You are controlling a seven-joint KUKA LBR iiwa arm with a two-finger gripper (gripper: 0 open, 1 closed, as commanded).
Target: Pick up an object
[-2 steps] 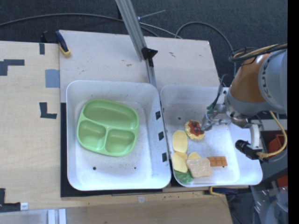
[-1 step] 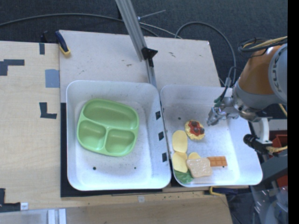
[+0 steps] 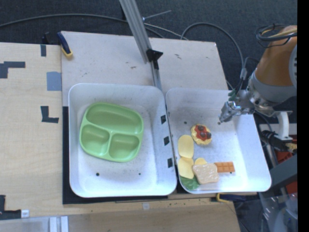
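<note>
1. I see the arm (image 3: 275,71) reaching in from the right, wrist angled down-left.
2. The end effector (image 3: 225,116) hangs over the right bin (image 3: 251,144); its grip I cannot tell.
3. The toy pizza (image 3: 201,134) lies just below-left of it, apart.
4. A green plate (image 3: 111,132) sits in the left bin (image 3: 77,168).

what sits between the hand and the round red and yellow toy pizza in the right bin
Nothing: in the camera view, only bare white bin floor separates the hand from the round red and yellow toy pizza.
</note>
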